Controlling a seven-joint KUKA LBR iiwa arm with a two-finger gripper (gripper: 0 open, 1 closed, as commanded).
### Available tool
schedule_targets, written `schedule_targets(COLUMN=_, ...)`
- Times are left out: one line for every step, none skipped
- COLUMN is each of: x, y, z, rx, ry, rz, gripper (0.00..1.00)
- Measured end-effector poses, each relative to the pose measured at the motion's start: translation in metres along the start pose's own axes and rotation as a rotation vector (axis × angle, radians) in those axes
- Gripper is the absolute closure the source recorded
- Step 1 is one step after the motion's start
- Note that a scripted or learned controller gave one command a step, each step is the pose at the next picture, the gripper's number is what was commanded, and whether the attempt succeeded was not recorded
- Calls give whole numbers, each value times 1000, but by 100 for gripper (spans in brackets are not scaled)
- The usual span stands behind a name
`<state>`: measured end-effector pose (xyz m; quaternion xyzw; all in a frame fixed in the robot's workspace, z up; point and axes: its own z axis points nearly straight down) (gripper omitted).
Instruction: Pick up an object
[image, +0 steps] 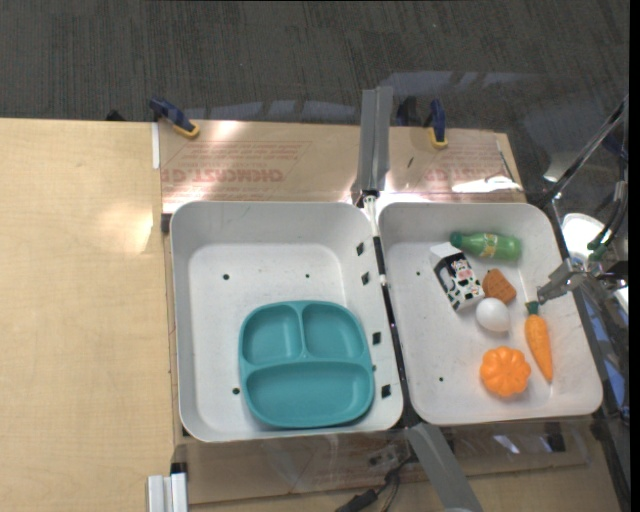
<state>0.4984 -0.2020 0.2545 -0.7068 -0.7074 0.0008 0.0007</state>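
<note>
Bins: two, shallow, white, side by side on the counter. The left bin holds one teal divided plate with three compartments, lying toward its near side. The right bin holds five toy food items.

Contents of right bin, one of each:
- green bottle, lying on its side near the far wall;
- small milk carton with a black-and-white cow pattern, lying flat just below the bottle;
- brown breaded piece, just beside the carton on its right; its exact kind is hard to make out;
- white egg, touching or nearly touching the brown piece from the near side;
- orange pumpkin, near the front wall;
- orange carrot with a green top, lying lengthwise just right of the pumpkin.

Tool: one, thin and metallic, at the right rim of the right bin, just above the carrot's green end. Its tip is small and blurred; whether it is open or closed cannot be told, and nothing is seen gripped.

Clamps: two, blue and yellow, on the far edge of a brown cardboard sheet behind the bins.

Cut off: the arm at the right edge, largely out of frame.
</note>
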Motion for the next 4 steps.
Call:
schedule_targets(x=-13, y=31, z=153, rx=-2, ry=8, rz=-32, gripper=0)
schedule_targets(x=-12, y=-9, z=163, rx=0, ry=12, rz=-8, gripper=0)
schedule_targets(x=-15, y=-9, z=153, rx=-3, ry=5, rz=-4, gripper=100)
schedule_targets(x=35, y=-20, z=75, rx=-2, ry=-1, rz=145, gripper=100)
